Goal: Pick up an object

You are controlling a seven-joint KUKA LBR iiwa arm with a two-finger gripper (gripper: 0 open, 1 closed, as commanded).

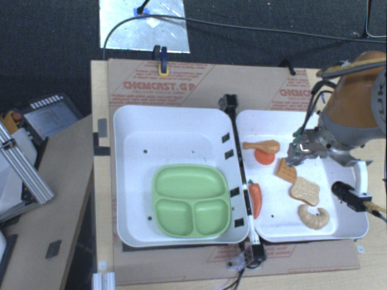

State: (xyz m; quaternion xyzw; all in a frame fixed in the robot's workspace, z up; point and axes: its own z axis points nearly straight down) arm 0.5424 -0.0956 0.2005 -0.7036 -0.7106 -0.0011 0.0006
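The right bin (347, 225) holds several toy foods: a chicken drumstick (263, 145), a red tomato (264, 157), an orange cracker (285, 171), a slice of toast (304, 191), a croissant (314, 217) and a red-orange carrot (256, 199) by the left wall. My gripper (298, 151) hangs low over the bin, just above and right of the cracker, right of the tomato. No object shows between its tips.
The left bin (136, 132) holds a green three-compartment plate (190, 199). A black divider clip strip (237, 162) runs between the bins. The arm's orange band (357, 95) looms over the right bin's far right corner. Cables cross the dark floor behind.
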